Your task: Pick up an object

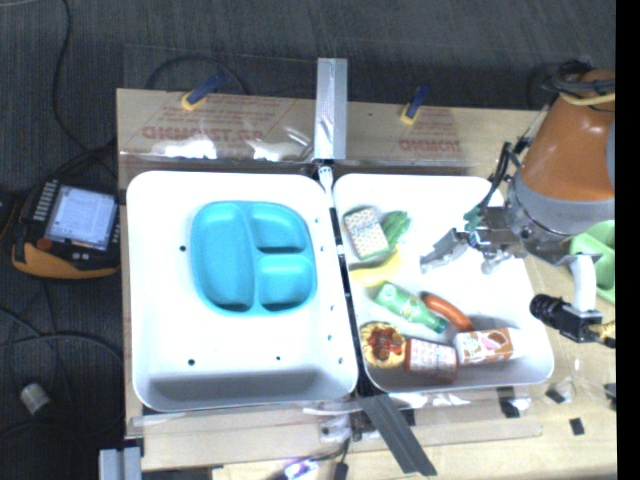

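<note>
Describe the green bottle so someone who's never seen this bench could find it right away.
Look in the right-hand white bin, among the toy food along its left and near sides. The green bottle lies on its side mid-cluster, beside an orange carrot. It alone is bright green, glossy and bottle-shaped.

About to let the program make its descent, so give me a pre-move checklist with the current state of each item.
1. Claw carries nothing between its fingers: ok.
2. Claw is over the right bin, where the objects lie: ok.
3. Claw is above a target: not ok, bare bin floor lies beneath it; the green bottle and orange carrot lie lower left.
4. Targets separated: not ok, bottle and carrot touch.
5. Blue tray in the left bin is away from the path: ok.
6. Height above floor: cannot tell.
</note>
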{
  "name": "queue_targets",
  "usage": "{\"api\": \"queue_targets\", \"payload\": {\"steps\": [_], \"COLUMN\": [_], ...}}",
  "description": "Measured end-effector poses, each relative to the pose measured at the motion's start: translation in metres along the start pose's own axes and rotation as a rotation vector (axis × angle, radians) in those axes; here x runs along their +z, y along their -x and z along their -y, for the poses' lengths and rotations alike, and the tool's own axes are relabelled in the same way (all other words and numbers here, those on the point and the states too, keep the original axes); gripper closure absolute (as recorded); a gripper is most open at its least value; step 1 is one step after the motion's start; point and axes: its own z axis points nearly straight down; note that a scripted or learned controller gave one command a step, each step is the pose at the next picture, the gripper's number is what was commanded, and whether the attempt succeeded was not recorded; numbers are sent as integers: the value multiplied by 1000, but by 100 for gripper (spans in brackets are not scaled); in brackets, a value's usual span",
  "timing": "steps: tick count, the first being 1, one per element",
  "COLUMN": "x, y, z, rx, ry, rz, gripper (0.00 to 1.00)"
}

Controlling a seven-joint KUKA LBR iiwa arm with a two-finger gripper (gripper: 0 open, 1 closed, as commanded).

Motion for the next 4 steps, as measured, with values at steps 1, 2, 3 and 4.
{"api": "queue_targets", "payload": {"steps": [1, 2, 3, 4], "x": [59, 144, 139, -45], "y": [-26, -17, -16, -23], "z": [-46, -45, -44, -54], "rx": [46, 97, 98, 295], "ry": [0, 0, -9, 1], "rz": [1, 0, -2, 6], "gripper": [0, 0, 100, 100]}}
